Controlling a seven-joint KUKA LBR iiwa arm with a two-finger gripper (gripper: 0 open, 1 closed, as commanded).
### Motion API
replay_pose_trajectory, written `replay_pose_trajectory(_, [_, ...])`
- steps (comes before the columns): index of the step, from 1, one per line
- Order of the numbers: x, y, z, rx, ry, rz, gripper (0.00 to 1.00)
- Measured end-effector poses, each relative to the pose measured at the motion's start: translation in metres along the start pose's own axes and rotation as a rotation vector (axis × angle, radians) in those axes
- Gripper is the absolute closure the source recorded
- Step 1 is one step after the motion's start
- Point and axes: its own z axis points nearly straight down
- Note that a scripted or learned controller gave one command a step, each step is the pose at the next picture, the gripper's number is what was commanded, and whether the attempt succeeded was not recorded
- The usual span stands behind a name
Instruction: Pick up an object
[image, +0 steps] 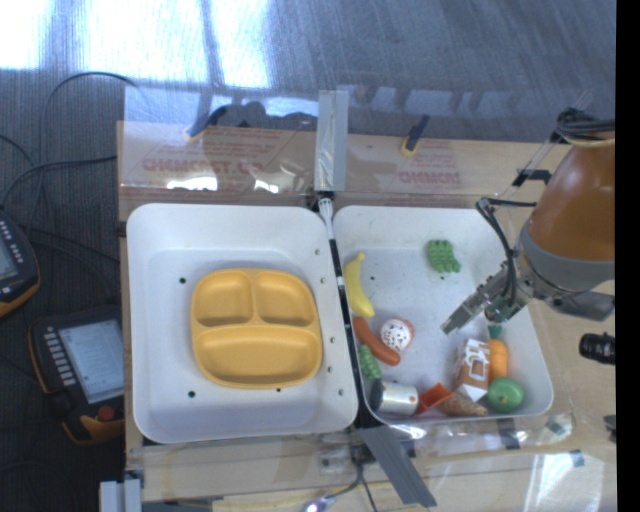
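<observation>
You see a yellow divided tray (257, 326) lying flat in the middle of the left bin (160, 240). Beyond that bin, a strip of clear plastic sheet (240, 160) with red lettering lies along the bench (470, 165). Left of the bin, off the bench, sits a black and orange handheld pendant (75, 365), with dark cables (50, 150) trailing beyond it.

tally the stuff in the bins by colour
yellow: 2, tray, banana
green: 3, toy, ball, pod
orange/red: 3, sausage, carrot, wedge
silver: 1, can
white/mixed: 2, egg, carton
brown: 1, cone
total: 12
</observation>
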Motion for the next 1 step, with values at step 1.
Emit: replay_pose_trajectory(1, [-0.0116,0.0207,0.1524,-0.005,-0.003,-0.447,1.00])
